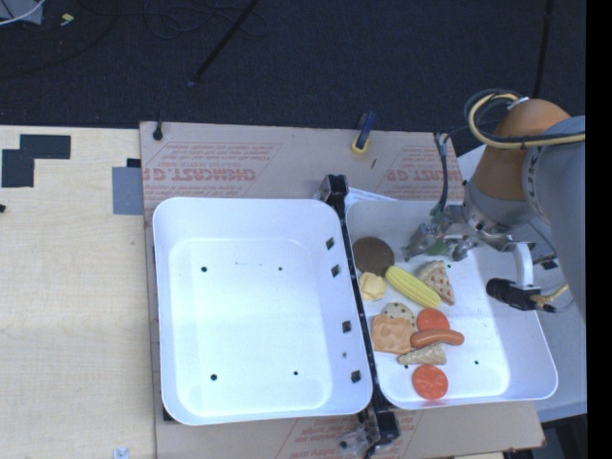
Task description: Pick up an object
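The hand (pixel 435 240), its state not discernible, is seen low over the right bin (pixel 521 371), just above the corn (pixel 412 286) and wedge (pixel 438 280) among toy foods.

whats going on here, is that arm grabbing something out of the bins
A grey KUKA arm reaches in from the right, its gripper low over the upper part of the right bin. That bin holds a pile of toy food: a brown round piece, a corn cob, a sausage and a red disc, among others. Nothing can be seen between the fingers, so no pick shows yet. The left bin sits beside it.
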